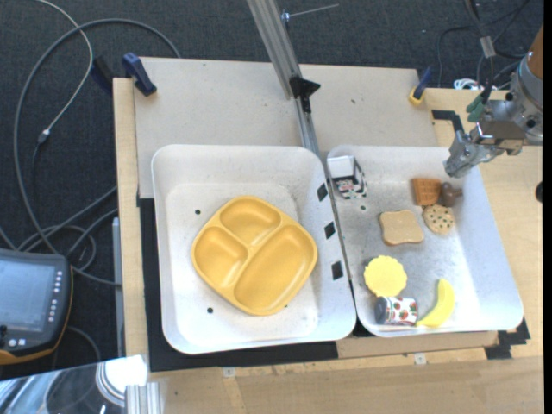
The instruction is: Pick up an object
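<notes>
The right bin (500, 266) holds several toy foods: a brown block (423, 190), a small dark brown piece (450, 195), a chocolate-chip cookie (439, 221), a slice of toast (401, 228), a yellow round piece (385, 275), a banana (440, 304) and a red-and-white can (397, 310). A small white box (344, 177) lies at the bin's far left corner. My gripper (457, 164) hangs at the bin's far right corner, just above the brown block and the dark piece, with nothing visibly between its fingers.
The left bin (172, 231) bears a yellow divided plate (254, 254). A slanted metal pole (276, 41) runs down to the ridge between the bins. Blue and yellow clamps sit at the bench's back corners. A grey pendant lies at the lower left.
</notes>
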